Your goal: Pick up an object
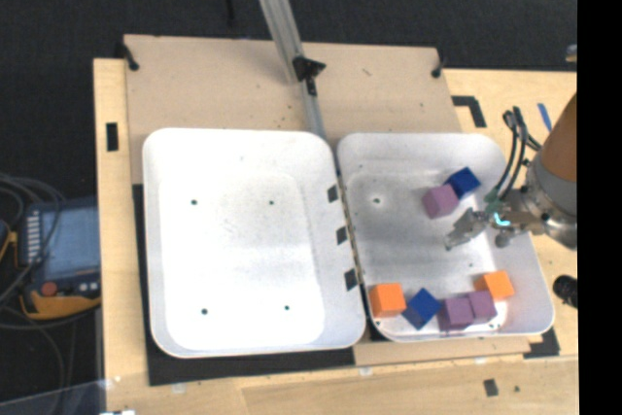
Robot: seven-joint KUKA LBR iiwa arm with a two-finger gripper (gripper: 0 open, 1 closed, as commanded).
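— Seven blocks in the right bin (389,155). End effector (474,226)?
— Spread, empty, just near-right of the purple block (440,200). I'd center over it, then descend straight.

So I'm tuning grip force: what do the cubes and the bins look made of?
The cubes, such as the purple one and the orange one, look like foam or soft plastic: matte, evenly coloured, no glare. That is a guess. The right bin and left bin look like hard white plastic, smooth, with rounded moulded rims and a slight sheen.
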